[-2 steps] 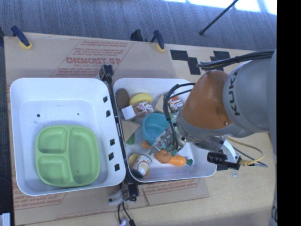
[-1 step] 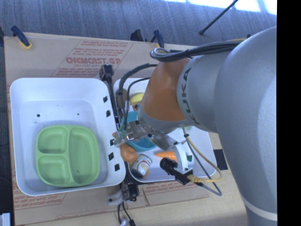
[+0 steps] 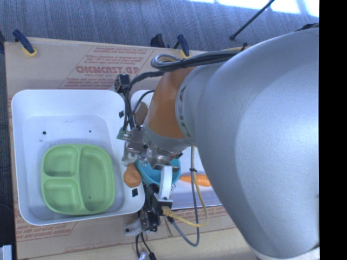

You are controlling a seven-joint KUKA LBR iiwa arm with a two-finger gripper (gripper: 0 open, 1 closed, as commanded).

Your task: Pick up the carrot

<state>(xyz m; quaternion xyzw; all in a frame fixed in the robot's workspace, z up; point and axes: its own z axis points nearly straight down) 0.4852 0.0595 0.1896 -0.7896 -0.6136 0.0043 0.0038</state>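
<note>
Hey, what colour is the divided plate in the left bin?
Light green; the divided plate shows plainly in the camera view, lying in the white left bin.

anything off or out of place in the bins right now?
Nothing stands out. The green divided plate lies flat in the left bin. In the right bin, an orange carrot and other items sit largely hidden beneath the arm.

Two bins (image 3: 21,145), one green plate (image 3: 78,179)

Overhead slanted view onto bins (image 3: 21,145)
</note>
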